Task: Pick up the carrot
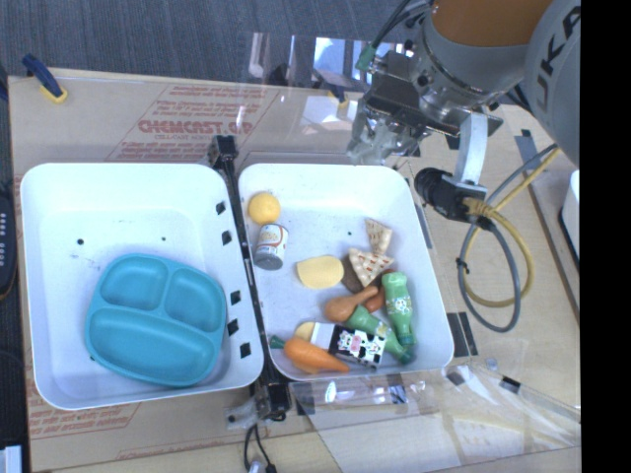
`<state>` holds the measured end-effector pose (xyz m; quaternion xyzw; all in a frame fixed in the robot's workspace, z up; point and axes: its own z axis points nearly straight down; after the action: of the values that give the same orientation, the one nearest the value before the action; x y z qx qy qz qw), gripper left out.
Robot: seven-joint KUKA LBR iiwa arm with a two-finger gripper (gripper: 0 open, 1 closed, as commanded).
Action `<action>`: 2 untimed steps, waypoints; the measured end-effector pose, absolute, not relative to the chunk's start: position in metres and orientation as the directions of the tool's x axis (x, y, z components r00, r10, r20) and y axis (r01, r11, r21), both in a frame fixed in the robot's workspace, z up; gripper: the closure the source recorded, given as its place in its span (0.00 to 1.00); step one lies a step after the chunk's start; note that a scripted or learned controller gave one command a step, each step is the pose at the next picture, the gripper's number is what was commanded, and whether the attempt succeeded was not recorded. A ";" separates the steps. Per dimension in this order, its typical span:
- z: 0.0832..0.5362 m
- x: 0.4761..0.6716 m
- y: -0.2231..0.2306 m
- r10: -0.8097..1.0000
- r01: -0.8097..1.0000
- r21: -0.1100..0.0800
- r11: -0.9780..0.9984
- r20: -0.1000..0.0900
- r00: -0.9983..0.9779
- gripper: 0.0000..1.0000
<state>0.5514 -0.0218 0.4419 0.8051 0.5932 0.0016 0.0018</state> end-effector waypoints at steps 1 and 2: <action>0.437 0.551 -0.020 0.956 0.956 -0.007 -0.294 0.000 0.294 0.00; 0.288 0.543 -0.014 0.909 0.909 -0.017 -0.416 -0.006 0.416 0.00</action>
<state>0.5435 -0.0138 0.2878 0.8413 0.5404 -0.0074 -0.0056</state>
